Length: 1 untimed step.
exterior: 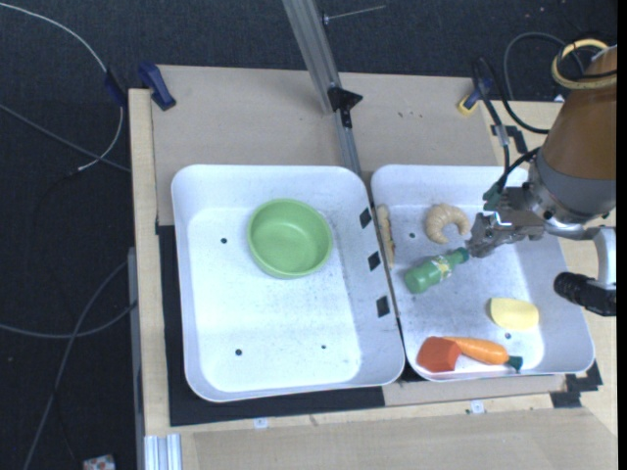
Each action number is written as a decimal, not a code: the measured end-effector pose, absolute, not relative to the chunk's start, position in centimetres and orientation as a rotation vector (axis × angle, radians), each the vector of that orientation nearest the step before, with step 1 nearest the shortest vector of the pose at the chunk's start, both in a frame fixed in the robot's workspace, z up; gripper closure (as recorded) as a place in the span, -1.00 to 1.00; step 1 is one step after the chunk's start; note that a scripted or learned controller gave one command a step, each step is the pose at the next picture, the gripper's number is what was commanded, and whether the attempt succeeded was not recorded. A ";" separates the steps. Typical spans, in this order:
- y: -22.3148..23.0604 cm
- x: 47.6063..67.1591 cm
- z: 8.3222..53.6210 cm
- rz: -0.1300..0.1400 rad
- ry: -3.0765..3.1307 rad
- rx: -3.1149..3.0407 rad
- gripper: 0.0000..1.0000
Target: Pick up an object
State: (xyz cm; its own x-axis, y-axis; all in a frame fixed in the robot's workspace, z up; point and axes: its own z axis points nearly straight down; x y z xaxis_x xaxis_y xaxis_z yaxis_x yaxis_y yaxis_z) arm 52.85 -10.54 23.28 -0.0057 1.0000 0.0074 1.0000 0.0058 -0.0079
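Green bottle [435, 270] lies tilted in right bin [578, 355], cap end touching gripper [483, 240] tips; whether fingers grip it or how far open, cannot tell. Croissant [446, 220] just above bottle. Yellow piece [513, 313], carrot [481, 350], red piece [437, 354] nearer front. Green bowl [289, 237] in left bin [196, 311].

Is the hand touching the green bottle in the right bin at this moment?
Cannot tell. In the camera view, the hand sits right at the cap end of the green bottle, their outlines meeting, but the slanted angle shows neither clear contact nor a gap.
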 end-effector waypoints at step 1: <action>-4.9 53.1 22.3 0.004 -2.218 -2.204 1.00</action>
State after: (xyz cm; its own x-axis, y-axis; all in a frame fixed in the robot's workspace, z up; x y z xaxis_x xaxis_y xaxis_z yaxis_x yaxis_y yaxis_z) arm 53.15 -4.87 22.34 -0.0063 0.9999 0.0084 0.9999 0.0064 -0.0123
